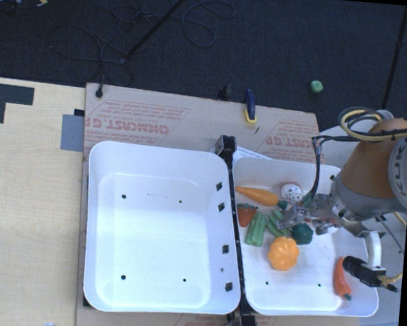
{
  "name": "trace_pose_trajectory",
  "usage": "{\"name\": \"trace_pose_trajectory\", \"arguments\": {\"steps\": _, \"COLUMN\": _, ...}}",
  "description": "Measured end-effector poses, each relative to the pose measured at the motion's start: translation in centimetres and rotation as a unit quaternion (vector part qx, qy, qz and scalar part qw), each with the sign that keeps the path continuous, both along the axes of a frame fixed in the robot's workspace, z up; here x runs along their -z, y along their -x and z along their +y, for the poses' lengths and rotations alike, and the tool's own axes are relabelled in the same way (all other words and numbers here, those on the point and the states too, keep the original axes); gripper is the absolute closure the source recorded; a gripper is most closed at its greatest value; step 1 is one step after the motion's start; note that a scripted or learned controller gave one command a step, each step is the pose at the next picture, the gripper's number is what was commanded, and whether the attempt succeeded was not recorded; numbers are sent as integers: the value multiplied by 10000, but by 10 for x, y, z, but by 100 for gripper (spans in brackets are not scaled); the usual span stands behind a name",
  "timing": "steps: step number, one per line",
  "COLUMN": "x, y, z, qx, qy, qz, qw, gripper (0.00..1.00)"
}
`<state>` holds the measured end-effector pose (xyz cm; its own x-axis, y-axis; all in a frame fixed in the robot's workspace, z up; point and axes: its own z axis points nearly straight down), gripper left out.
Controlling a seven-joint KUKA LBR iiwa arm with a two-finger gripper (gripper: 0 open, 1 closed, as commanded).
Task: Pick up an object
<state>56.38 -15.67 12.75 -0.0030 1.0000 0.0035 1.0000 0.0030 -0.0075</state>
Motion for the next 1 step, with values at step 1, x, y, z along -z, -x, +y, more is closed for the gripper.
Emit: {"name": "trace_pose_trajectory", "arguments": {"steps": 1, "x": 40, "y": -53, "z": 39, "qx": 8, "qy": 64, "qz": -59, "qw": 10000, "gripper": 0}}
